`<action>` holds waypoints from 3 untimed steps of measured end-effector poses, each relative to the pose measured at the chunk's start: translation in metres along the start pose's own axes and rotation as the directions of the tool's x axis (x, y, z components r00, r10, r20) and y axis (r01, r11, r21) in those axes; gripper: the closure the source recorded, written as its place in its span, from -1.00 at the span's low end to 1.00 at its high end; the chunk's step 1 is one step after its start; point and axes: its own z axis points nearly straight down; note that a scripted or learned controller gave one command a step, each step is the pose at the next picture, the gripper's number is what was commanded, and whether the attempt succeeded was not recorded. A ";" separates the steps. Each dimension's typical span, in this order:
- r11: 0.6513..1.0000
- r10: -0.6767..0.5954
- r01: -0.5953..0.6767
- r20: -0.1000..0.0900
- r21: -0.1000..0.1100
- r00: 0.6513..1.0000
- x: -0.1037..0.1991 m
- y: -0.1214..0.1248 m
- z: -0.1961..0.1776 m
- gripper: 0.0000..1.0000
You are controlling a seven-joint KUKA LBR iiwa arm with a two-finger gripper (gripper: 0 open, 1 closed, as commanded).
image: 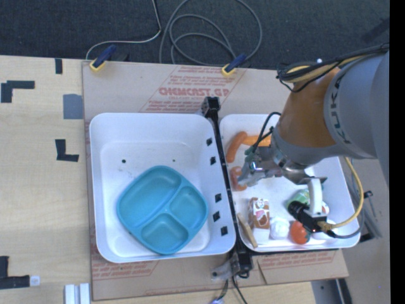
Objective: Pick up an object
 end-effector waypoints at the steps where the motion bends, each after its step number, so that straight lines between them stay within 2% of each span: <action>1: 1.000 0.008 -0.008 0.003 0.007 1.000 -0.005 -0.002 0.005 -1.00; 2: 1.000 0.008 -0.008 0.009 -0.010 1.000 -0.046 0.103 -0.086 -1.00; 3: 1.000 0.014 -0.014 0.003 0.011 1.000 -0.068 0.069 0.051 -1.00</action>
